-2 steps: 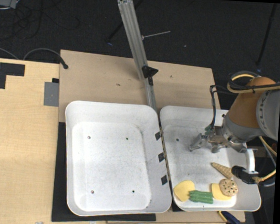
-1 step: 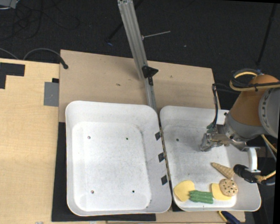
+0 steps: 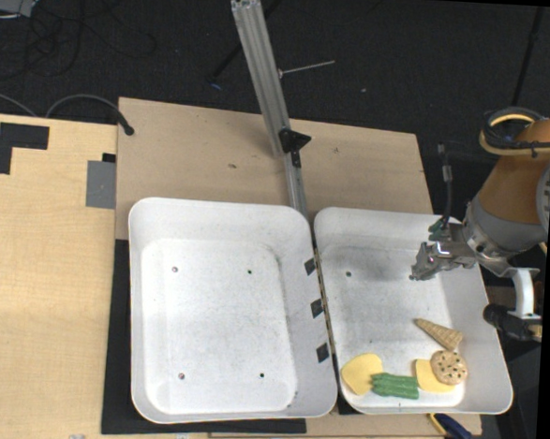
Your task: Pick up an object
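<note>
Looking right of the middle, we see the gripper (image 3: 429, 262) over the right bin (image 3: 375, 268). We cannot tell if it is open. Toy food (image 3: 405, 371) lies at the lower right.

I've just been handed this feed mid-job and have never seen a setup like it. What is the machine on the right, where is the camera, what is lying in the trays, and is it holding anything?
One camera looks down at a slant on a bench. The grey and orange shape at the right is a robot arm; its claw hangs over the upper part of the right bin, and nothing shows between its fingers.

Two shallow white bins sit side by side. The left bin is to the left of the arm's reach here. Near the front edge of the right bin lies a cluster of toy foods: an ice cream cone, a cookie resting on a yellow piece, a green vegetable, and a second yellow piece.

The slanted metal rail behind the bins is part of the frame.
</note>
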`<state>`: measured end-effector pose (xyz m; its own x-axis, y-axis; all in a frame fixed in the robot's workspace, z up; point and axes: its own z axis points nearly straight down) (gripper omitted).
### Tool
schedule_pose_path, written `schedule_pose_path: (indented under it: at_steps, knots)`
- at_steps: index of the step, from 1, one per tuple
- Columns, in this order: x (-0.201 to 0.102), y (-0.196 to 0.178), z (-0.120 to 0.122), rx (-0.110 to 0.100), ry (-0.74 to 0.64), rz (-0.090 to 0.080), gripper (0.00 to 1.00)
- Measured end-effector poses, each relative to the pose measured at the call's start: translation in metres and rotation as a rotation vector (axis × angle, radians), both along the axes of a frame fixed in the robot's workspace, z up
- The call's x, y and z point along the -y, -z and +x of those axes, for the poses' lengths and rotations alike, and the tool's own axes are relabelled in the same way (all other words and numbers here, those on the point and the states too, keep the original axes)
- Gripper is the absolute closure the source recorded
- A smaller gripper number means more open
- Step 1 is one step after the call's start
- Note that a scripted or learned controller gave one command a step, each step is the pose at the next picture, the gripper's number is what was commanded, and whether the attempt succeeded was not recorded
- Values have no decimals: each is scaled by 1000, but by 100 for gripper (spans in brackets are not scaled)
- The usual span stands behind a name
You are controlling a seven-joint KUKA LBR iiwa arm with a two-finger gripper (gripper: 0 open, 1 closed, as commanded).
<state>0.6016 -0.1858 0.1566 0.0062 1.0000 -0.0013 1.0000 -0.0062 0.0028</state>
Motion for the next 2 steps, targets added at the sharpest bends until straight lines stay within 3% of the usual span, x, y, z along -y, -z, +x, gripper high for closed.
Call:
schedule_pose_path:
  at_steps: [2]
  knots:
    - [4, -116, 20, 3, -8, -1, 100]
